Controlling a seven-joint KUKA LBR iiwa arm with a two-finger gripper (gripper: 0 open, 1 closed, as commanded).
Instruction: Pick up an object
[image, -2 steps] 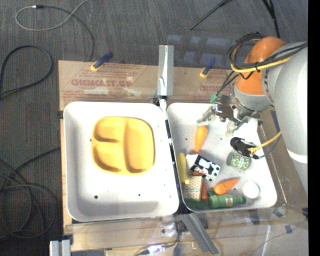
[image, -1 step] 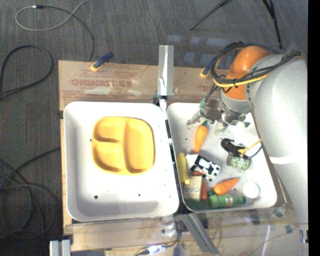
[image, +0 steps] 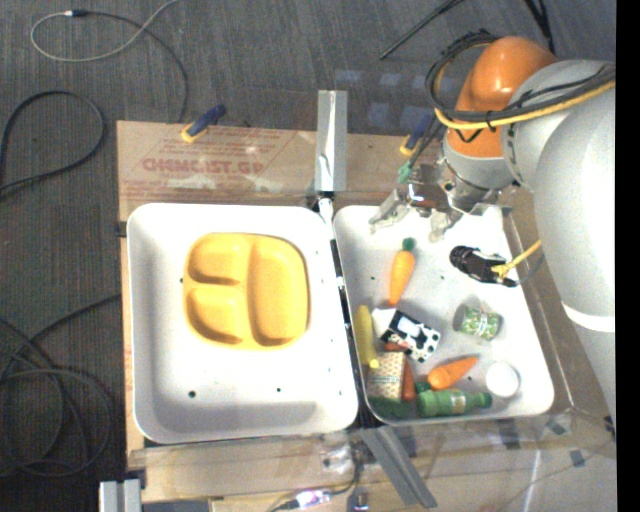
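The arm (image: 585, 200) runs off the right edge, perhaps hiding bin (image: 535, 300) rim.

Yellow divided tray (image: 247, 289) lies in left bin (image: 160, 400); blue clamp (image: 202, 122) grips the cardboard sheet (image: 225, 165) behind; black cables (image: 50, 130) trail across grey floor.

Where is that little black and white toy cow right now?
The cow lies in the right bin, near its middle, just below the upright carrot and left of the small clear jar.

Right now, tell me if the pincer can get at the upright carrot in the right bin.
Probably yes: the pincer hangs open just above the carrot, with nothing over it.
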